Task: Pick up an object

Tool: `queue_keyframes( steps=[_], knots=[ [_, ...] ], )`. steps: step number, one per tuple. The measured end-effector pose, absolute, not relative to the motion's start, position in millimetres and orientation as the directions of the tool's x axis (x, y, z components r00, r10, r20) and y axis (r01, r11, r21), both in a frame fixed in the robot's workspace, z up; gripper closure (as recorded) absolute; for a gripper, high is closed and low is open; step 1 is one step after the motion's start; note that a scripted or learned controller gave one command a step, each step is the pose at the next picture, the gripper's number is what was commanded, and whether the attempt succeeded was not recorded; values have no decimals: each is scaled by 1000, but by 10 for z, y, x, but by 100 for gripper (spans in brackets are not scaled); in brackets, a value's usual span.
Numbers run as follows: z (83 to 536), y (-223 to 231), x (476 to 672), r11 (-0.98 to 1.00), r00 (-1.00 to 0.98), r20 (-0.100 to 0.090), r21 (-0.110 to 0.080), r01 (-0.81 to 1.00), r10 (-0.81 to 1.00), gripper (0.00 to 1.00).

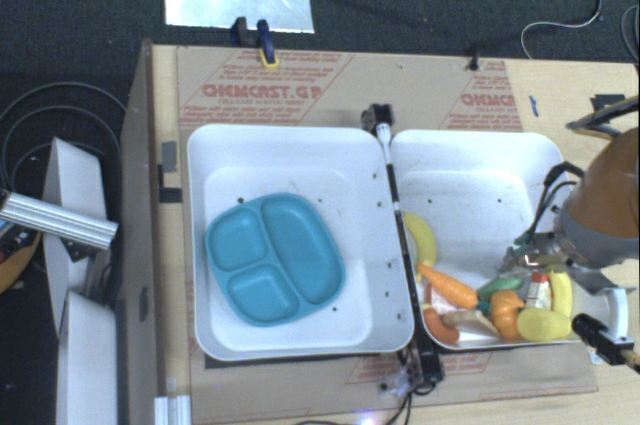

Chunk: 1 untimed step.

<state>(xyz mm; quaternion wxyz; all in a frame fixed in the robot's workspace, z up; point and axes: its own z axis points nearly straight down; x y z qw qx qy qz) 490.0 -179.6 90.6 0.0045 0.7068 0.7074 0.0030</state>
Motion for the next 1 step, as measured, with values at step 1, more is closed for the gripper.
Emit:
queue_keyframes(
  steps=[1],
  knots=[
    [845,-1908,5185,5,-5,-2,4,1000,1000,100]
  ],
)
